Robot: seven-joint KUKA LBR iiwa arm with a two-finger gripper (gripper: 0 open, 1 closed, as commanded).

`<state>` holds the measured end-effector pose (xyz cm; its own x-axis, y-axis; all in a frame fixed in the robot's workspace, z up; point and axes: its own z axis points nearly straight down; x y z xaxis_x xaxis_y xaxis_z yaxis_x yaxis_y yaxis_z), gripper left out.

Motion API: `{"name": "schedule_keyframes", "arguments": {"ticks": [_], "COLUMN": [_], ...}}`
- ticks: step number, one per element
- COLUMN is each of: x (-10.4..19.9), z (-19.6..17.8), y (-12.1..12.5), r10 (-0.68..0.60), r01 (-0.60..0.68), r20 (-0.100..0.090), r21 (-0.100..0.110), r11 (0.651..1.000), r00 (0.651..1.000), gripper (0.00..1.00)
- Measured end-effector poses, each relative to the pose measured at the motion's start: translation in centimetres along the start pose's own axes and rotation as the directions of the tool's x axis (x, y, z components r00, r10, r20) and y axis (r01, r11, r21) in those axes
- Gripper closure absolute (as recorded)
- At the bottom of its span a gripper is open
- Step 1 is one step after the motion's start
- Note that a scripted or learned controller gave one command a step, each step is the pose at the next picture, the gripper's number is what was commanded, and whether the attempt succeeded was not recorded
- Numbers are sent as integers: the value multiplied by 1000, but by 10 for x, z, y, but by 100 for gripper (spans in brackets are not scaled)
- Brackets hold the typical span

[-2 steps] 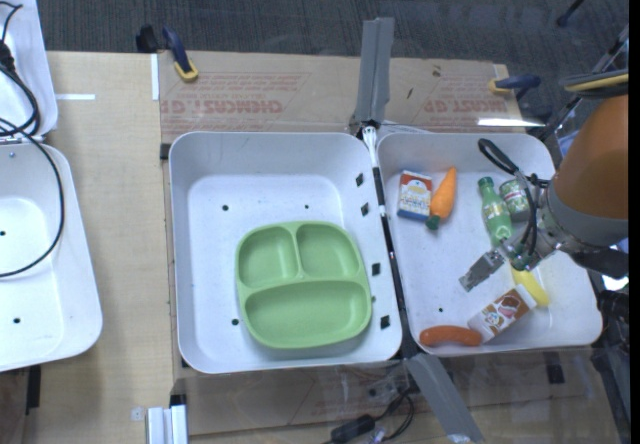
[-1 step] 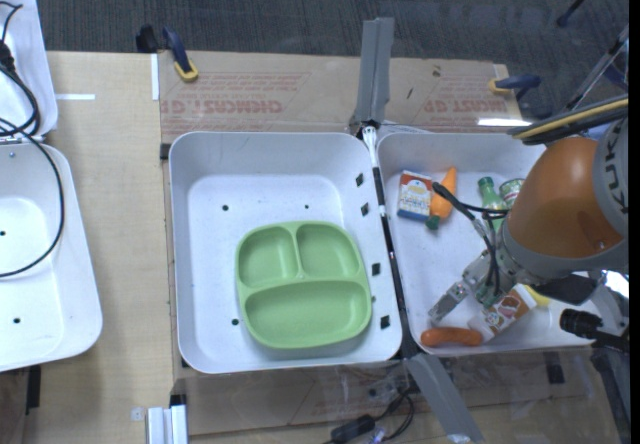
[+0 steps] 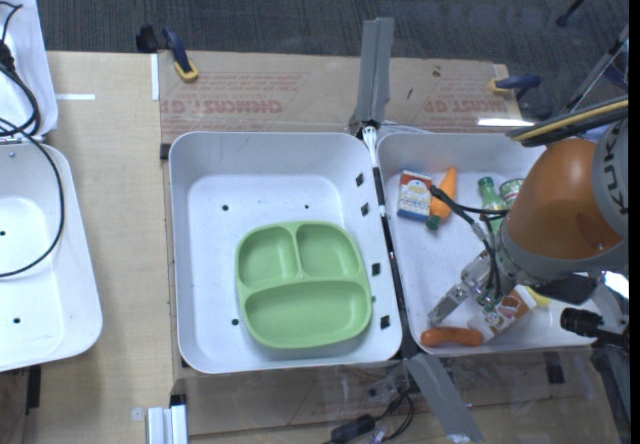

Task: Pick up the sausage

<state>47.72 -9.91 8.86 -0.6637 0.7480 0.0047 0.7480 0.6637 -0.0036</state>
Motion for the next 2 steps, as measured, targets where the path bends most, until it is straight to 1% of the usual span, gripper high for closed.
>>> {"name": "schedule_keyframes", "arguments": {"ticks": [1,2], "x": [0,23], "z": [0,-100], "y": [0,22], "r10": [8,-116], "r01": [-8,116], "r20": [0,3], "r21": [-1,-1], "r11": [1000,993], "r00": [1000,993], "gripper": [0,0]}}
